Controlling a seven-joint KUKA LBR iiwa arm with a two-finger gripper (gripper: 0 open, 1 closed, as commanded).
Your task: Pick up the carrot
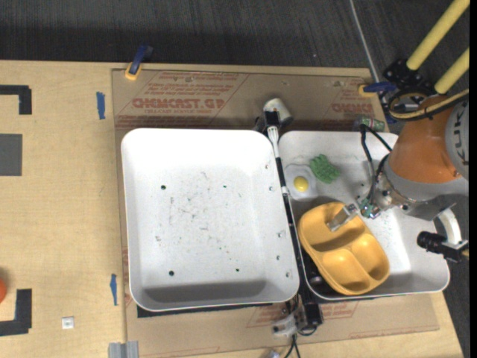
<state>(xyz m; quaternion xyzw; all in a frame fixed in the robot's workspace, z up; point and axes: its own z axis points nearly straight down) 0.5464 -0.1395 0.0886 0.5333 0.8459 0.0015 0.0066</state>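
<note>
Yellow dish (344, 248) lies in the right bin (425, 274) beneath the pincer (344, 219), whose state cannot be told; the carrot's place cannot be told, though it is probably light, stiff and slick, best gripped across its thicker middle.

floor (186, 13): dark grey carpet, ribbed look, runs across the top
bench (59, 200): light wood, pretty plain, takes up most of the shot
black tape marks (19, 99): corner shapes on the left part of the bench
cardboard sheet (194, 99): brown, red print on it, lying flat on the bench
blue tape bits (100, 104): stuck along the cardboard's left edge
clamp (136, 63): blue and yellow, at the cardboard's top left corner
light: even, soft, no harsh shadows
</note>
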